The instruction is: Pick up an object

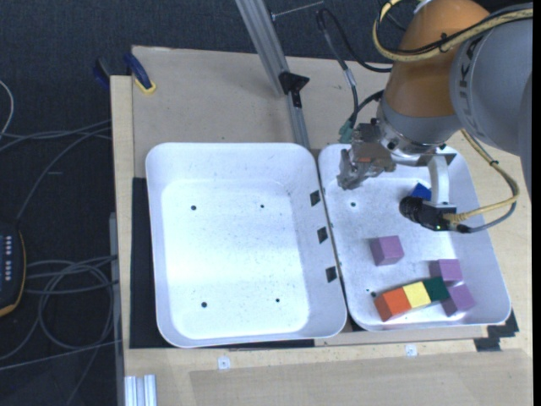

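Overhead, claw [353,174] — right bin [482,252]

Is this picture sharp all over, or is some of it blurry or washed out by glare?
In the camera view, the purple cube and the coloured block row look fairly crisp with soft, short shadows; the gripper is slightly blurred; the left bin is bright white, its rim nearly washed out; the arm's orange band carries a mild sheen, no hard glare.
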Motion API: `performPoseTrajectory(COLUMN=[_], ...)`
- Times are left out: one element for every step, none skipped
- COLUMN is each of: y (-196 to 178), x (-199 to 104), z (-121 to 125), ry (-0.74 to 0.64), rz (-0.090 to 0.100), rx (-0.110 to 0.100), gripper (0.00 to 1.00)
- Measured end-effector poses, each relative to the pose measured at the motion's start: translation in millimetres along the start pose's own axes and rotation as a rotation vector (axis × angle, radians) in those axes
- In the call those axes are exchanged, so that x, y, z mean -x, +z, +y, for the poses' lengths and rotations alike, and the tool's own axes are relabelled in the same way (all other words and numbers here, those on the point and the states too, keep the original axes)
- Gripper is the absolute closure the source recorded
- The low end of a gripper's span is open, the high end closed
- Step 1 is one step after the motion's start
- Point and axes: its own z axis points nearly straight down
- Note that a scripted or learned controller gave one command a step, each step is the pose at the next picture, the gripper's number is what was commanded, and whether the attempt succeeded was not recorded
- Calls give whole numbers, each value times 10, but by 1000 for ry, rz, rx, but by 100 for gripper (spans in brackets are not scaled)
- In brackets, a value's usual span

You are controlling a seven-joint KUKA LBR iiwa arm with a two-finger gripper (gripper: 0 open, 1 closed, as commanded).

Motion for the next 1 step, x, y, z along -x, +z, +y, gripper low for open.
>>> performPoseTrajectory(y=[-84], x=[-497], z=[127], ry=[0], rz=[0], rx=[4], gripper=[100])
